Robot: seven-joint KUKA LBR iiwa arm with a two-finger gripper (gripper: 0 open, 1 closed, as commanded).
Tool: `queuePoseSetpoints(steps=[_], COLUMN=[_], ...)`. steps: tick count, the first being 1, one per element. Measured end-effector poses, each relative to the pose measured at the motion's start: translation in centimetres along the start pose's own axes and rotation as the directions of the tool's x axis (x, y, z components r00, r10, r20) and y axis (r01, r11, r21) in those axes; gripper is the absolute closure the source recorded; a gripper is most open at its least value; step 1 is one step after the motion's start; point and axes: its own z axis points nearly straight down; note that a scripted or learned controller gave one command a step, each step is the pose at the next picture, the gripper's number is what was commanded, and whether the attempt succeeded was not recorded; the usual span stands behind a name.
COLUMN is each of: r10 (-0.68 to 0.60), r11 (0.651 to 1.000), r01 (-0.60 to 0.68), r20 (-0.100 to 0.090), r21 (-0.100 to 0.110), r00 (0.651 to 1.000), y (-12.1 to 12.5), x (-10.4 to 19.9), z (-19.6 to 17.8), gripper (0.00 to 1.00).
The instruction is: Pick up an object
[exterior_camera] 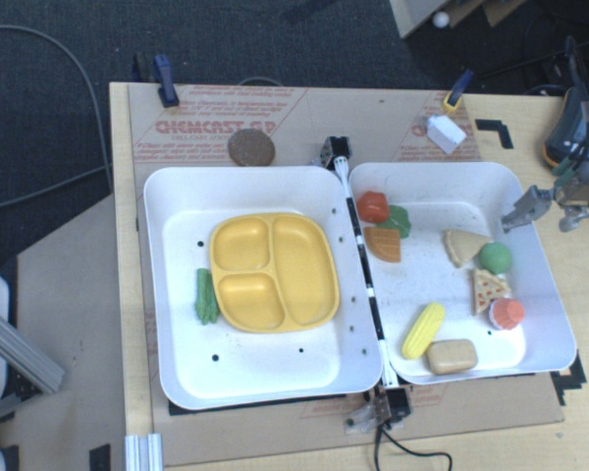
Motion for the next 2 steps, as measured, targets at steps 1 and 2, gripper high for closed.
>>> queuePoseSetpoints(steps=[1,2], r10=[-0.001,0.001], r11=[1.0,1.0], r01=[0.001,-0.001], r20=[-0.002,-0.001], r21=[0.003,0.001], r00=[1.0,1.0], y=[2.4,-2.5], x=[5.1,8.0], z=[9.5,18.2], gripper=[0.0,0.0])
